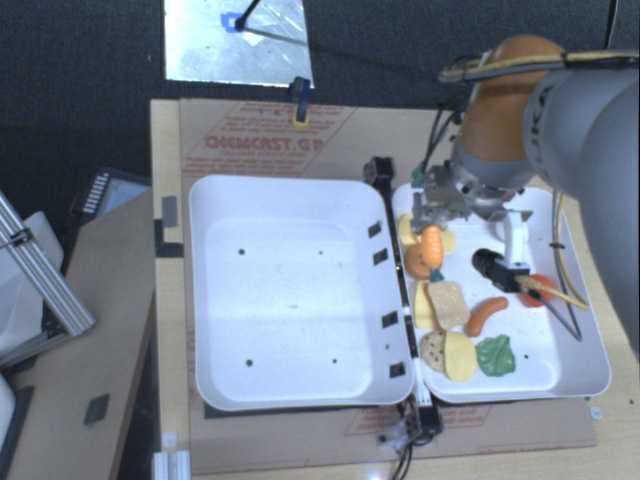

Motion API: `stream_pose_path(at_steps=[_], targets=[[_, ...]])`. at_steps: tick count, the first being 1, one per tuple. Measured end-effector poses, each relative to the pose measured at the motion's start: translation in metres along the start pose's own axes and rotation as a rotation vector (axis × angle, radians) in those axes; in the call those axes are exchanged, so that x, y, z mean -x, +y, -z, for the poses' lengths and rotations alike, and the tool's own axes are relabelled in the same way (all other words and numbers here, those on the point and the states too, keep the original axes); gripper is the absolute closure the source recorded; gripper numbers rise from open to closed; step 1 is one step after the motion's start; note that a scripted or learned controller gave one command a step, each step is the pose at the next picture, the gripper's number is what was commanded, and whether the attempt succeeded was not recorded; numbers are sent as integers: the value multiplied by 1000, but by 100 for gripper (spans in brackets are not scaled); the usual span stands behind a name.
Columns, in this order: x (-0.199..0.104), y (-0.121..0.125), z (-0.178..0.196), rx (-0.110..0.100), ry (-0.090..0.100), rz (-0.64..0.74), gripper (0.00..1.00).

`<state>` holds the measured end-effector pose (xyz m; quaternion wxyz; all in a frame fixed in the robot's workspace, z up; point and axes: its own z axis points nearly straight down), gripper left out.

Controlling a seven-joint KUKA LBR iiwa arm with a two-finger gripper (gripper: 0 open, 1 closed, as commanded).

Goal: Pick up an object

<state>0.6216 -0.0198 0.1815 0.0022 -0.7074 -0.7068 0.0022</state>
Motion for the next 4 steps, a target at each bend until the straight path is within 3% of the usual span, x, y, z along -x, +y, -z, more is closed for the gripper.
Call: stream_pose_path(at_steps=[1, 2, 3, 4], targets=[[-79, 49, 22, 13, 2, 11, 100], [-129, 47, 28, 9, 3, 10, 100], [-227, 2, 108, 14, 8, 16, 100], [-257, -56, 63, -1, 1, 10, 100]])
